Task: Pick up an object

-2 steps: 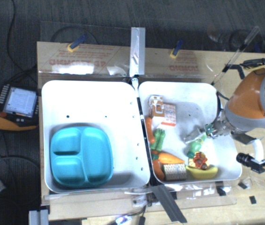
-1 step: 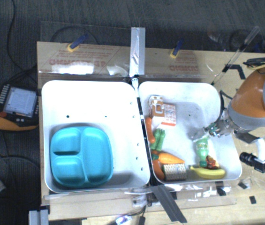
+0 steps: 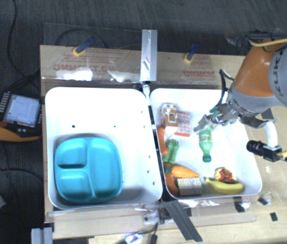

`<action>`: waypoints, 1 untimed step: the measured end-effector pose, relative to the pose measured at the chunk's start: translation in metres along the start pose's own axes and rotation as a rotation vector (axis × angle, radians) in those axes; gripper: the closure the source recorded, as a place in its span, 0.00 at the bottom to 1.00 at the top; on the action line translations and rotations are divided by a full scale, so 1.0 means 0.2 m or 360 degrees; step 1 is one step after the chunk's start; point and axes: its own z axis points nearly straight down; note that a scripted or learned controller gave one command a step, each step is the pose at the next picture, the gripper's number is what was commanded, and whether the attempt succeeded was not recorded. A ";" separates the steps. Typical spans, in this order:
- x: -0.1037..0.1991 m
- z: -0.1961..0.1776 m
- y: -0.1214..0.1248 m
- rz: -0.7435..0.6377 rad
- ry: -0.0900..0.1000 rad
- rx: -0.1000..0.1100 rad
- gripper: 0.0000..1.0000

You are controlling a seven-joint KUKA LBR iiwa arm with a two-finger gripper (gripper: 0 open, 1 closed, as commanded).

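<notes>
While the grey arm's metal hand (image 3: 208,122) hangs over the right white bin (image 3: 240,154), a small green plastic bottle (image 3: 205,146) lies just below it; its grip I cannot tell.

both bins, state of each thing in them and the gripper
gripper: over the right bin, above the green bottle
green bottle: lying flat
banana: lying by the front wall
blue divided tray: right way up in the left bin
carrot: lying flat
</notes>
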 end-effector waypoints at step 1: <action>0.34 -0.19 0.08 0.0184 -0.0002 0.0002 1.00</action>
